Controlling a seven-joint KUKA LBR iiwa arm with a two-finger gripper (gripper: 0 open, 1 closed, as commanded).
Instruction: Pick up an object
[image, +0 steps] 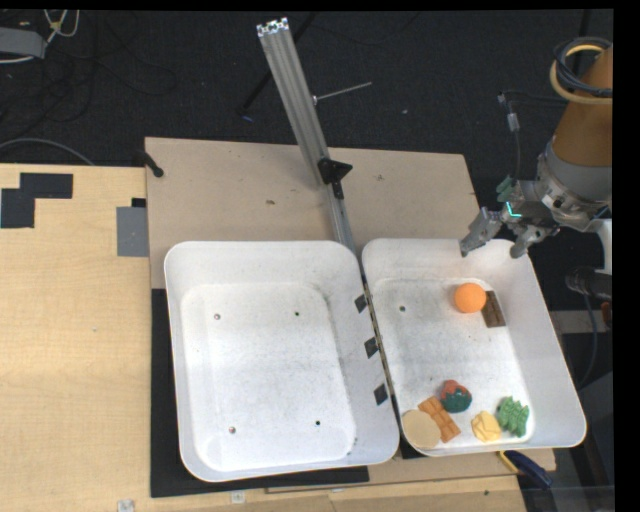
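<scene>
pincer (500, 236): fingers spread apart, nothing between them, over the right bin's (545, 320) far rim | orange ball (469, 298): in right bin's far half, touching a brown block (493, 309) | green, yellow, tan pieces: right bin's near edge | left bin (190, 300): beside right bin on desk (70, 330)

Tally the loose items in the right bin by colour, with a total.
Orange: 2, a ball and a strip
Brown: 1, a block
Green: 2, a leafy piece and a round piece
Tan: 1, a disc
Yellow: 1, a lump
Total: 7
</scene>
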